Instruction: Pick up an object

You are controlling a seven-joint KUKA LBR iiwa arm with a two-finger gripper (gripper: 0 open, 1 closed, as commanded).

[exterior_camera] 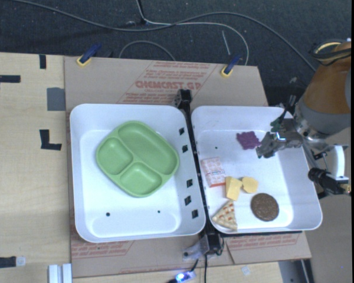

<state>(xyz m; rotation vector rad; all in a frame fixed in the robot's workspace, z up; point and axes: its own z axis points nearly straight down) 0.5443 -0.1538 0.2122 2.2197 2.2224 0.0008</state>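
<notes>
Hovering just right of the purple piece (247, 139), the claw (268, 148); its spread, I cannot tell.

Two shallow white bins sit side by side on the surface, resting on a cardboard sheet (165, 78). The left bin (85, 175) holds a green divided plate (137, 158), tilted slightly, its three compartments bare. In the right bin (301, 208) a purple piece (247, 139) lies toward 12 o'clock. A small red-and-white packet (212, 171) sits at 9 o'clock, near the dividing wall. Two yellow cheese-like chunks (241, 186) touch each other near the middle, a brown round cookie (264, 206) sits at 5 o'clock, and a pizza-like wedge (226, 217) at 7 o'clock. The arm (325, 99) reaches in from 3 o'clock (grey, orange-banded). Its pincer (266, 147) hangs just beside the purple piece, on that piece's 4 o'clock side.
</notes>
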